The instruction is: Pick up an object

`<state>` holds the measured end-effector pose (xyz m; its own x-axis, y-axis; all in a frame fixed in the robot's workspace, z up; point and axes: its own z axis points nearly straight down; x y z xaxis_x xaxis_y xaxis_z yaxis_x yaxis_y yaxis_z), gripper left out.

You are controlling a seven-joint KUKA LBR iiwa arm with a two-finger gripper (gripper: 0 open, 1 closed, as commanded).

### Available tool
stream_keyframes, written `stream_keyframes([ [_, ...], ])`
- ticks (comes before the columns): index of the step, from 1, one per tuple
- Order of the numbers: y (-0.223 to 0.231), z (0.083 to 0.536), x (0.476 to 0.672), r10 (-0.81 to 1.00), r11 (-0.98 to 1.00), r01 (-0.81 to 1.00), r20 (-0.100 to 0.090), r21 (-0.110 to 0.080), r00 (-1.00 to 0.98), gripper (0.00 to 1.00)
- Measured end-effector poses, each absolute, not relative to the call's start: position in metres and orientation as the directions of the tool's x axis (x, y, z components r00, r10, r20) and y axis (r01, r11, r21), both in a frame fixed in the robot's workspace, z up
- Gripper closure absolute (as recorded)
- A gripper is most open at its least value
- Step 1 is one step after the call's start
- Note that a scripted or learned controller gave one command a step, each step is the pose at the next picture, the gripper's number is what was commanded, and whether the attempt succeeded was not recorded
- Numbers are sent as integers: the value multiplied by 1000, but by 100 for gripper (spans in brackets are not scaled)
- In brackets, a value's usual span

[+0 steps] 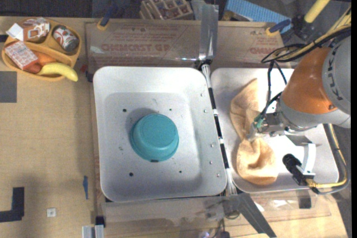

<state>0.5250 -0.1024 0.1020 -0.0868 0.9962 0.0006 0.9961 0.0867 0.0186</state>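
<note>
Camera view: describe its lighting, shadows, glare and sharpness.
Camera view: soft, even light; the left bin is bright, almost washed out, the right bin greyer; the teal bowl casts only a faint shadow; the tan cloth under the gripper looks slightly soft; no strong glare on either bin.

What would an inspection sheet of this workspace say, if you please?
Surface: wooden bench bearing a left bin and a right bin, both white.
Job's things: teal bowl mid left bin; tan cloth crumpled in right bin.
Clutter: yellow tray of toy food, bench's far left.
Grippers: claw over the cloth; contact unclear.
Cables: black cables beside the arm.
Surroundings: cardboard box behind the bins.
</note>
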Motion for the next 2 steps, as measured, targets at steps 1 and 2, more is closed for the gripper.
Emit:
stream_keyframes([
  [1,-103,102,525,996,86,996,0,18,-86,0],
  [2,-96,92,497,998,65,998,-3,19,-65,0],
])
